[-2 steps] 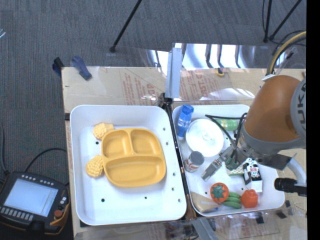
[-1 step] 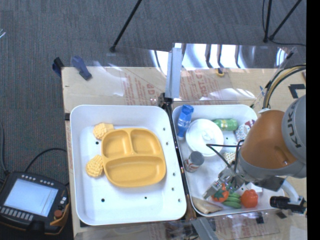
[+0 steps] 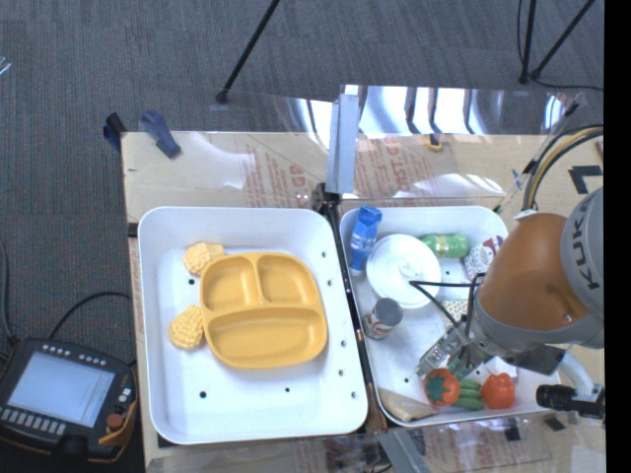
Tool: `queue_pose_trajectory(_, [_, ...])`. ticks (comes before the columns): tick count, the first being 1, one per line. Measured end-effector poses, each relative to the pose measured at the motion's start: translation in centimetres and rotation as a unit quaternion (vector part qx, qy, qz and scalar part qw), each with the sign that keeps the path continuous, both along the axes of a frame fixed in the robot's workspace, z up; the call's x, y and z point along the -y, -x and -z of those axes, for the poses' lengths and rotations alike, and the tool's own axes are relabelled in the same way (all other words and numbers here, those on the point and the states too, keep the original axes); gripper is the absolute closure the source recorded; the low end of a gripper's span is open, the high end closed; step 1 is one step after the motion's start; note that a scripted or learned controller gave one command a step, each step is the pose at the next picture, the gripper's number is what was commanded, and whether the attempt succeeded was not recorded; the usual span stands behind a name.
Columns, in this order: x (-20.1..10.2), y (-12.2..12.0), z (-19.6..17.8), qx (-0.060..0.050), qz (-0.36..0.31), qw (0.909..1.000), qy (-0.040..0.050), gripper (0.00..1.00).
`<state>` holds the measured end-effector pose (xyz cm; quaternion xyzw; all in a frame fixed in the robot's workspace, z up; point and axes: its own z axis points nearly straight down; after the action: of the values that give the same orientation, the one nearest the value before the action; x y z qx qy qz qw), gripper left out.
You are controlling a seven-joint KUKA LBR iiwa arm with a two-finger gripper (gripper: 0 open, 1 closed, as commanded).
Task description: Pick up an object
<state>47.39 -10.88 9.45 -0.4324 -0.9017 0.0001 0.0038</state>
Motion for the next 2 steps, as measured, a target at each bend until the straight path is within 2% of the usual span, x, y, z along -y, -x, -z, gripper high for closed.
queue_pose_trajectory(1, [-4.7, -1.2, -14.3, 0.007, 0.004, 1.0000, 0.0014, 1.00])
queue_pose_trajectory(2, [3.9, -8.6, -24.1, 0.007, -0.057, 0.9983, 0.0027, 1.00])
